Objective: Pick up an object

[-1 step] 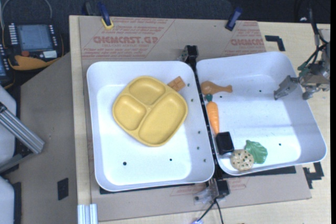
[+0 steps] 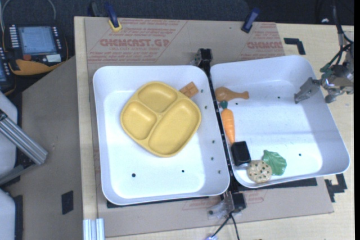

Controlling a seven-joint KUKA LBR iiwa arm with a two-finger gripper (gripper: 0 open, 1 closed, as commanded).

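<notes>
Where the arm reaches in from the right, the end effector sits over the right-hand rim of the right bin, its two grey fingers spread apart with nothing between them, one finger pointing down-left over the bin's white floor. The things to pick up lie well apart from it, gathered along the left wall and lower-left corner of that bin: a brown chicken drumstick near the top, an orange carrot just below it lying lengthwise along the wall, a small black block below the carrot, then a round speckled cookie touching a green leafy piece at the front edge. The left bin holds a yellow divided plate with three compartments, tilted slightly, and a small brown block peeks out just beside the plate's upper right rim. Both bins rest side by side on a cardboard-covered worktop, held at its far edge by two blue clamps
</notes>
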